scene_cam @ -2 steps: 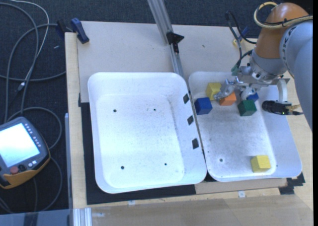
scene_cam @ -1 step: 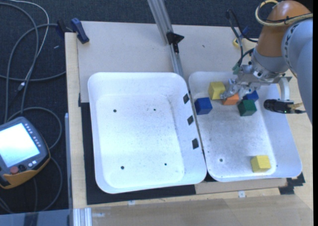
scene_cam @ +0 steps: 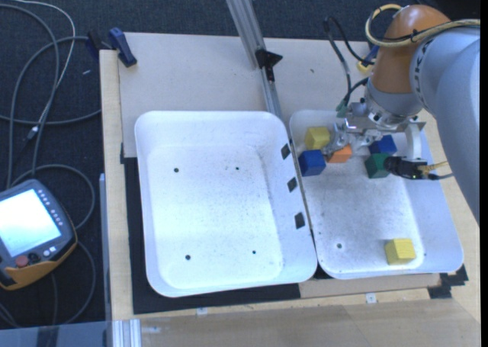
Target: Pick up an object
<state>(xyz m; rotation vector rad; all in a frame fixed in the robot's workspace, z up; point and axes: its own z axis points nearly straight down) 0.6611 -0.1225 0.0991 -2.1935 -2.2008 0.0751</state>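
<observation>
Two bins sit side by side on the worktop (scene_cam: 191,71). The left bin (scene_cam: 152,132) lies beside the right bin (scene_cam: 446,250), their inner rims touching. In the right bin, a cluster of blocks (scene_cam: 316,151) crowds the far end beneath the hand (scene_cam: 352,138); a lone block (scene_cam: 400,251) lies near the front corner, well apart from them.

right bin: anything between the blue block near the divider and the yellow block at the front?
Nothing. In the camera view, bare white bin floor runs from the blue block to the front yellow block.
</observation>
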